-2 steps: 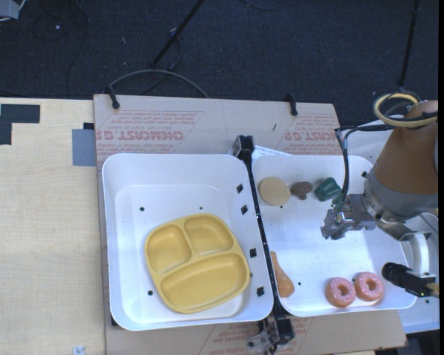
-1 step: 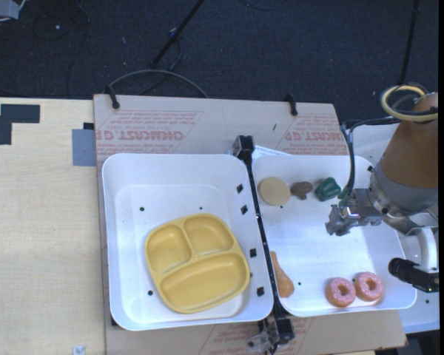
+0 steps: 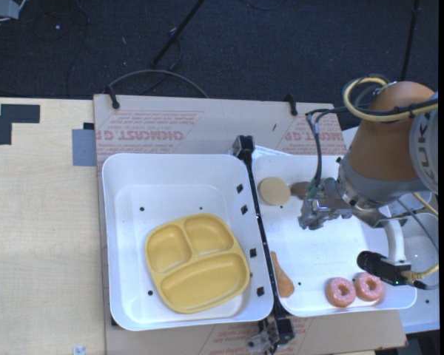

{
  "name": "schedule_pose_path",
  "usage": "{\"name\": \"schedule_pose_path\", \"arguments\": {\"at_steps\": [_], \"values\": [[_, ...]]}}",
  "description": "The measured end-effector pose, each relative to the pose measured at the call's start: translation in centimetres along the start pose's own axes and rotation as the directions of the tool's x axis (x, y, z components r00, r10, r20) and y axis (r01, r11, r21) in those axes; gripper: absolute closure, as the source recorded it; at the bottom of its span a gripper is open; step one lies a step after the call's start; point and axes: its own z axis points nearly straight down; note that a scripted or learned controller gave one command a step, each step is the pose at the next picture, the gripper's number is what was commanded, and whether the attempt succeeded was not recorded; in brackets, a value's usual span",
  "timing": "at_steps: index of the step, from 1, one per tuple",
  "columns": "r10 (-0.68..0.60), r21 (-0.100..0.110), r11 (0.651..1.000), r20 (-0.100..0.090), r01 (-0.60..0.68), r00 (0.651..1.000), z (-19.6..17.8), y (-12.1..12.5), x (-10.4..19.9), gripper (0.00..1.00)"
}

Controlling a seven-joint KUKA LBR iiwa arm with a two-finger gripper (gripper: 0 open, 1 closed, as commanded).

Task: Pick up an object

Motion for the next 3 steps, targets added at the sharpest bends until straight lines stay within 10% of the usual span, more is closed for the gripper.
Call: {"name": "schedule_pose_path", "arguments": {"at_steps": [3], "values": [[0.0, 0.001, 1.0, 0.001, 0.0, 1.0, 0.7, 3.1, 16.6, 1.0]]}}
